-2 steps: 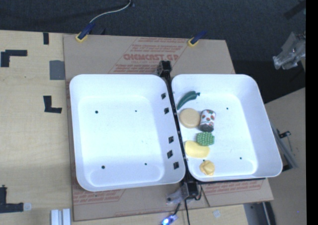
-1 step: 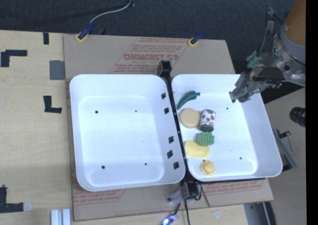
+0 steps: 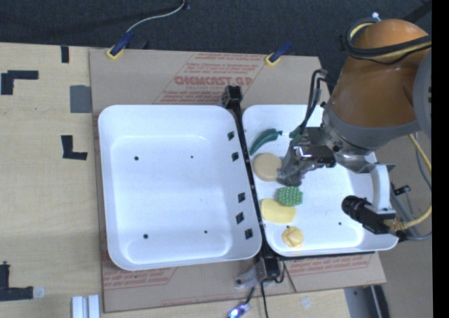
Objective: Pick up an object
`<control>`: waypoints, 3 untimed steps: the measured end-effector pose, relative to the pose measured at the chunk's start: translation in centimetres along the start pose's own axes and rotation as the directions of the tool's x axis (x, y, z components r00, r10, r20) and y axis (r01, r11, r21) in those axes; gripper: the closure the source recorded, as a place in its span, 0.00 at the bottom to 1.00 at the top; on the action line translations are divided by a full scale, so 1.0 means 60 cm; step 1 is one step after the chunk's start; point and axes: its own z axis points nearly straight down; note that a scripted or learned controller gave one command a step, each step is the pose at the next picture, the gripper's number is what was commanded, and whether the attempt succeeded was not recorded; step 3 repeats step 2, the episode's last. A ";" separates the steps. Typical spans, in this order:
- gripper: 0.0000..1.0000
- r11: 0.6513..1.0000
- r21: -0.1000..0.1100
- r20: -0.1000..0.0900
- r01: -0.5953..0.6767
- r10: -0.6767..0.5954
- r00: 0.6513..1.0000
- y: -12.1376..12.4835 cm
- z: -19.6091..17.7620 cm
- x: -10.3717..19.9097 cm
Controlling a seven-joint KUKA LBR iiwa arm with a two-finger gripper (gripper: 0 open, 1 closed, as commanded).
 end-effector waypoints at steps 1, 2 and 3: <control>1.00 1.000 -0.003 0.001 -0.004 0.004 1.000 0.001 0.139 -0.037; 1.00 0.999 -0.033 -0.002 0.008 -0.008 1.000 0.045 -0.187 0.105; 1.00 0.999 -0.033 -0.002 0.008 -0.008 1.000 0.045 -0.187 0.105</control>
